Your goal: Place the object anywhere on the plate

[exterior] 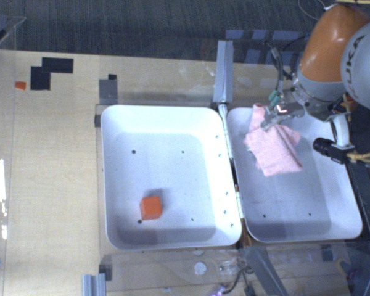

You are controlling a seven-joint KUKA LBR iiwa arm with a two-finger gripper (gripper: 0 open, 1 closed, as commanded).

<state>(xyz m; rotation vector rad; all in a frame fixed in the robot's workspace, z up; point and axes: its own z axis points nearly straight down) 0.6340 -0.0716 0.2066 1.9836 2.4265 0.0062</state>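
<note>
The gripper (277, 117) hangs over the far left corner of the right bin (333, 227), just above a pink cloth (272, 148) that lies rumpled in that bin's far left part; whether its fingers are wide or narrow I cannot tell, as the wrist and cloth crowd them. The orange block (151, 208) sits in the left bin (172, 122), near its front edge and toward the left, well apart from the gripper.

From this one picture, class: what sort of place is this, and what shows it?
Probably a robotics lab bench: a robot arm reaching over two white bins, an orange block in one, a pink cloth in the other.
</note>
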